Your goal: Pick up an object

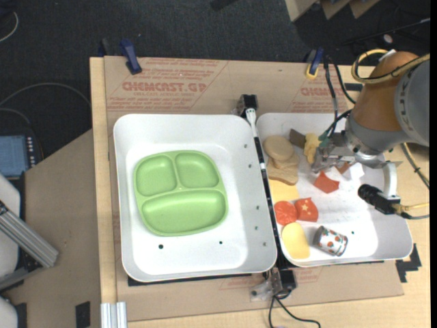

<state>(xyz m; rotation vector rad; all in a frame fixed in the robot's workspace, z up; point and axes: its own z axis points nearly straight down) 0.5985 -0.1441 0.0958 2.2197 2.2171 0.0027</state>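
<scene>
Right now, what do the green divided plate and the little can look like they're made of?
Green divided plate: probably moulded plastic, matte with a soft sheen and rounded compartment ridges. Small can: looks like metal, with a shiny silvery end and a printed label, though it could be a toy.

Divided plate (181, 193) sits mid left bin (130, 142). Right bin (392, 241) holds food pieces (283, 159) along its left wall, can (330, 240) near front edge. My gripper (329, 157) hangs over its back half.
</scene>
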